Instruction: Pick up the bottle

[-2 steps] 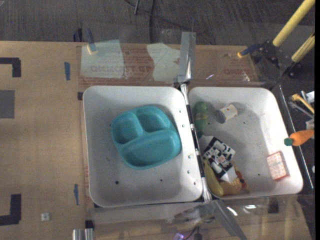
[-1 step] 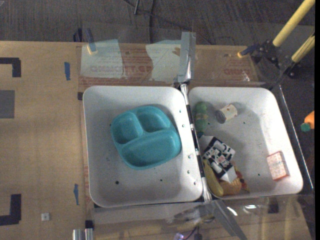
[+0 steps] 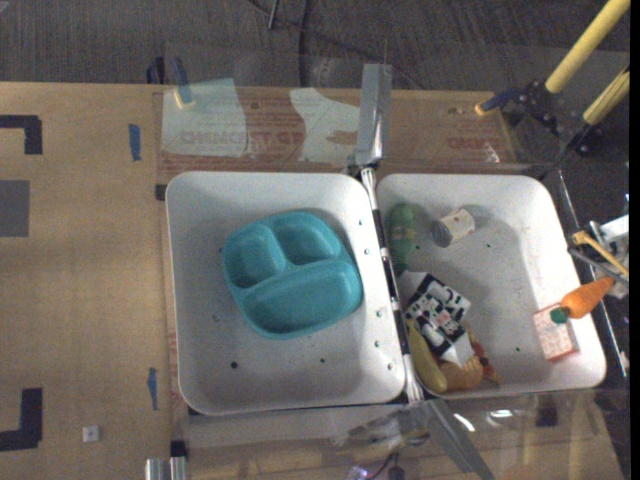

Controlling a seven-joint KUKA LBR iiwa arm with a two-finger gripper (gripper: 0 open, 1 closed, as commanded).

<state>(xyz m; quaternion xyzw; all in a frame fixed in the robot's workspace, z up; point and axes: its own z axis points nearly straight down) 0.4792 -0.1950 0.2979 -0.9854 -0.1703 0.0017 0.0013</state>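
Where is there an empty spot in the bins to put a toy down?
The right bin is bare in its middle, between the small cylinder and the pink block. Its left side is crowded: green bottle, black-and-white box, banana. In the left bin, bare floor rings the teal tray, widest below it.
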